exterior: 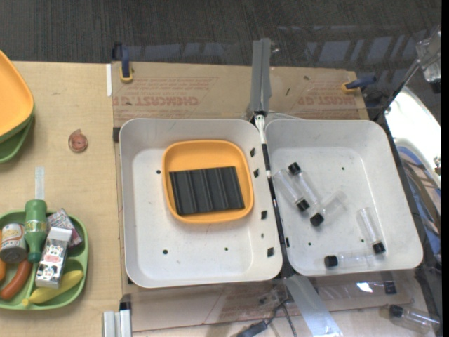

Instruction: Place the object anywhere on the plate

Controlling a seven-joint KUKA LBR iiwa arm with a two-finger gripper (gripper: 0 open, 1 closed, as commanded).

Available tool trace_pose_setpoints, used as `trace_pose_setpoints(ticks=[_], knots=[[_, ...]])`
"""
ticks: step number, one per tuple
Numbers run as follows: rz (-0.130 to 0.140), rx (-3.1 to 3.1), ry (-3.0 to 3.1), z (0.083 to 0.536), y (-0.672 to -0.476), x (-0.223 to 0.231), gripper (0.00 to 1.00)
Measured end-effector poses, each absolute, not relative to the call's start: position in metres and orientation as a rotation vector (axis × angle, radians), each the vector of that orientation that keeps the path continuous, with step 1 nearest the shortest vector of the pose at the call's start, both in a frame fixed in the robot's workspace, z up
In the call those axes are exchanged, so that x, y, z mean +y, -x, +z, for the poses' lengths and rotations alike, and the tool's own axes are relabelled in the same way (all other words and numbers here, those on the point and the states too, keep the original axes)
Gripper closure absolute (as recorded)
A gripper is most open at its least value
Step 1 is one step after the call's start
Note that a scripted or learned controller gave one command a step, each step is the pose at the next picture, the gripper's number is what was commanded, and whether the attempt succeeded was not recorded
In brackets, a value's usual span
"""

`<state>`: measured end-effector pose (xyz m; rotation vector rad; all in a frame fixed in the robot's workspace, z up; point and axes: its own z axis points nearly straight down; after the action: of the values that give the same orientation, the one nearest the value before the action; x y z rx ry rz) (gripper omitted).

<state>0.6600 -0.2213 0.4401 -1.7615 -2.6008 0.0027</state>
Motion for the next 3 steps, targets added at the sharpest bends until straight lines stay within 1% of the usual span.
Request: trace_pose_setpoints(ticks=[1, 2, 3], knots=[[0.001, -2.816, 1.393, 0.4406, -0.6598, -0.2219, 1.00], [0.003, -2.857, 1.306, 0.4402, -0.6580, -0.2209, 1.00], [0.000, -3.032, 0.826, 0.4409, -0.6533, -0.2219, 1.00]])
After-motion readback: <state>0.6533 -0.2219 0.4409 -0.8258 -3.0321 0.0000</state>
